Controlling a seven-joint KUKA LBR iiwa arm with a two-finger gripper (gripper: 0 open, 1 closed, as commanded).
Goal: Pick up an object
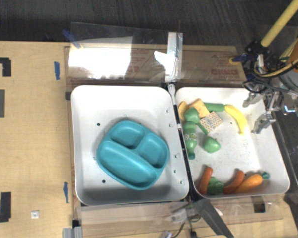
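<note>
The metal two-finger gripper (260,115) hangs over the right edge of the right-hand shallow white bin (273,155), its two thin fingers (250,99) spread apart with nothing between them. Just left of it in that bin lies a yellow plastic banana (237,117), close to the near finger but apart from it. Further left, a cluster is packed against the bin's left wall: a green plastic pepper (191,116), a tan speckled cube-like block (211,122), a green bottle-shaped toy (189,140) and a small rounded green vegetable (211,144). Along the bin's near edge sit a red-orange carrot-like toy (205,178) and an orange plastic carrot with a green top (249,182), well apart from the gripper. The left-hand shallow white bin (89,113) holds a teal plastic divided tray (133,153) with three compartments, lying slantwise.
</note>
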